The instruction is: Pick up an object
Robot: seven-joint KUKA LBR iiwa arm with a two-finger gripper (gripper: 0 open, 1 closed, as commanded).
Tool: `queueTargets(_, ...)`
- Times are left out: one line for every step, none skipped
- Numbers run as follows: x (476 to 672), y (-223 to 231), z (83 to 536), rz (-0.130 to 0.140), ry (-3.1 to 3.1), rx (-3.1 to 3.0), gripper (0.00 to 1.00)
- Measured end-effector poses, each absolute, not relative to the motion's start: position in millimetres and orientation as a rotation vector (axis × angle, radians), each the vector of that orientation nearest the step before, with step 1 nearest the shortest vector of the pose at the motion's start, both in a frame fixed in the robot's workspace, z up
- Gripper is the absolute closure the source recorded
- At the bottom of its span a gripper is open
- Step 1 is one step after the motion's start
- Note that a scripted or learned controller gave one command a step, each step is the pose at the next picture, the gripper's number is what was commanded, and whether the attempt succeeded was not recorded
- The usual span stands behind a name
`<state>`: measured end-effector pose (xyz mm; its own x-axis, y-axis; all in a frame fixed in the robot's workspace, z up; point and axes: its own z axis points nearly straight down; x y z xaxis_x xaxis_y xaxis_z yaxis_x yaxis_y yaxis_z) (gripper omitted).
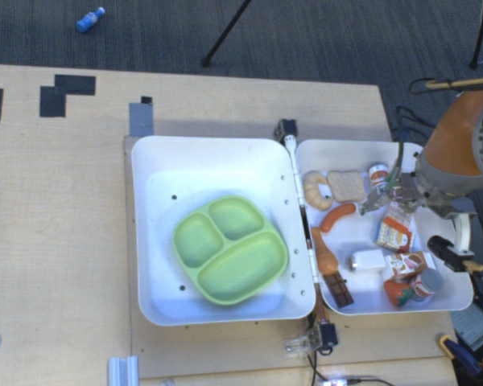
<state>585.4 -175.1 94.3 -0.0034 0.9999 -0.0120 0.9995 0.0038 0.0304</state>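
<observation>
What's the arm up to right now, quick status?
Gripper low over the right bin, fingers' state unclear. Nothing seen held. Orange-and-white packet just beneath, sausage beside. Green divided plate alone in left bin.

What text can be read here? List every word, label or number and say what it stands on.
No text is readable in the camera view.
Orange and white packet in the right bin: printing too blurred to read.
Small can near the bin's far edge: label too small to read.
Packet beside the white block: markings blurred.
Green divided plate: no lettering seen.
</observation>
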Motion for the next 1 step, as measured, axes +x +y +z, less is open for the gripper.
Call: queueTargets(575.2, -177.5, 94.2, 0.022, 2.206, 2.195, 0.00)
